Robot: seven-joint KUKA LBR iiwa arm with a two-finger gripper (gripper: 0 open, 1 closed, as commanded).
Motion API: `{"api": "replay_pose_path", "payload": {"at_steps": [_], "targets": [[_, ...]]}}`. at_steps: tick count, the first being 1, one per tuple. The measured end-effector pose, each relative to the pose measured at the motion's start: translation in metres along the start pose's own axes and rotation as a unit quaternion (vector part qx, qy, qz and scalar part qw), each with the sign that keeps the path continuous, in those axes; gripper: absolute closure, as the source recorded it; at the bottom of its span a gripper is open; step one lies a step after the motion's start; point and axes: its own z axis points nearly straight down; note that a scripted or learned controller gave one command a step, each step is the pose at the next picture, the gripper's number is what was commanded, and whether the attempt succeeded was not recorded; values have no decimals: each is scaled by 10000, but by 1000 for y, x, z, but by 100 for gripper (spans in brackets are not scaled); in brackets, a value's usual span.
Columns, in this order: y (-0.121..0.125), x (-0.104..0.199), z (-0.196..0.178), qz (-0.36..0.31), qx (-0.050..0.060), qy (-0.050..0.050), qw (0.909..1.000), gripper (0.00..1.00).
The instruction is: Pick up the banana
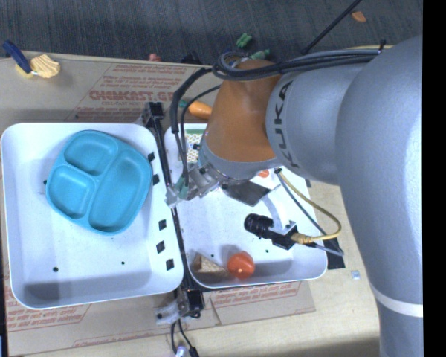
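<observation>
None of the pick is confirmed: tool [180, 190] low in right bin [312, 270], grip state cannot be told, banana unseen, tomato [241, 265] nearby.

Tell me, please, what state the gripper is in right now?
Gripper: low over the right bin near the wall between the bins; whether it is open or closed cannot be told, and nothing is seen held.
</observation>
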Motion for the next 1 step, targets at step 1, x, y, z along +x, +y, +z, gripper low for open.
{"api": "replay_pose_path", "payload": {"at_steps": [1], "targets": [[0,0,-10,-20,8,1,10000,100]]}}
